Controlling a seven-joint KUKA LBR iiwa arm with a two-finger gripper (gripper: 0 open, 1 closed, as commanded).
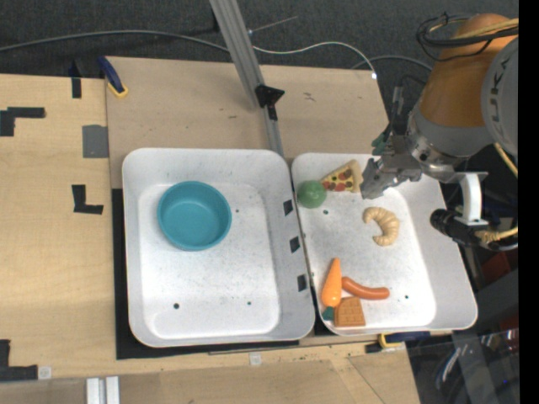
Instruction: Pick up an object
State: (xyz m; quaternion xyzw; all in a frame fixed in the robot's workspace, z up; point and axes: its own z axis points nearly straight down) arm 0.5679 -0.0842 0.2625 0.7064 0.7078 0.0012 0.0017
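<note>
A: Where does the gripper (376,181) sit?

B: Over the right bin (446,310), near its upper rim, with the arm (467,82) coming in from three o'clock. Whether it is spread or pressed together cannot be told; the tip is a dark, blurred mass from this angle, and nothing can be made out pinched in it.

A: What lies closest to it?

B: The pizza slice (341,178), just beside the tip at nine o'clock, possibly touching it; the view does not settle that. Its long axis runs roughly nine to three, tilted a little up toward two. The green ball (311,194) is beyond the slice, at about eight o'clock.

A: And the croissant (383,225)?

B: Near, at six o'clock from the tip. It curves, its length running about twelve to six.

A: The rest?

B: Well apart, down by the lower rim at about seven o'clock: a carrot (332,283) lying twelve to six, a sausage (365,290) touching it and lying nine to three, and a cracker (349,312) just below both. A blue bowl (194,215) sits in the left bin (143,310).

A: So the likely target?

B: Judging by closeness, the slice or the croissant. A short shift toward nine or six would put the tip over one.
</note>
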